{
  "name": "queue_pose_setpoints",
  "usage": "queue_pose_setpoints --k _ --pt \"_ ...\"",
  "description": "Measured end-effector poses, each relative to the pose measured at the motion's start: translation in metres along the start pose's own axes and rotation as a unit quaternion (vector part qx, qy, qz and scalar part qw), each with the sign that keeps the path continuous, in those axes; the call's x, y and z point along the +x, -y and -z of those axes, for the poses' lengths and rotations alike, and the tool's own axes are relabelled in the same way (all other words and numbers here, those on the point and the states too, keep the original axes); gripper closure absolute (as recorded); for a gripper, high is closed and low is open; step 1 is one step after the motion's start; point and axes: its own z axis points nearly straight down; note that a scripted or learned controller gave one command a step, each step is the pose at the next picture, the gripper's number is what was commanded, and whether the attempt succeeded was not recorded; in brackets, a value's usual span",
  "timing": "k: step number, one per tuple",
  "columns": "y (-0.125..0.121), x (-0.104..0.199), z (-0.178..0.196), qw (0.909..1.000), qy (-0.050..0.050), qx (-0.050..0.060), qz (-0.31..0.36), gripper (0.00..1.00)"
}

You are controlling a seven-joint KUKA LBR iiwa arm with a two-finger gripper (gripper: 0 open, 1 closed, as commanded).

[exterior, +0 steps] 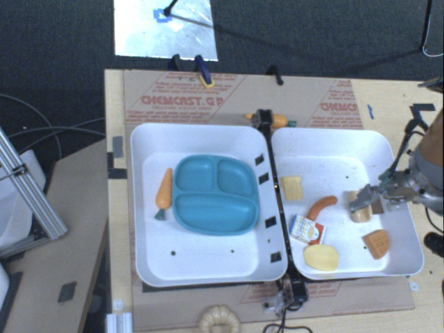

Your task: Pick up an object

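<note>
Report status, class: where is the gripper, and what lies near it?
Gripper low in right bin, over tan bread piece; grip unconfirmed. Sausage and waffle close by.

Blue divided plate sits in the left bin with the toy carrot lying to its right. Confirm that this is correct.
Not quite. In the camera view the blue divided plate does sit in the left bin, but the toy carrot lies to the plate's left, not its right.
</note>
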Motion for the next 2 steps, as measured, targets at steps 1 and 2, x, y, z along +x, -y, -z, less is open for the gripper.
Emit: queue_pose_setpoints --k 1,2 --pt "-0.003 0.000 0.006 1.0000 0.001 -0.006 0.002 0.00" --pt "-0.007 0.007 -0.039 1.0000 0.000 -0.004 0.001 0.00"
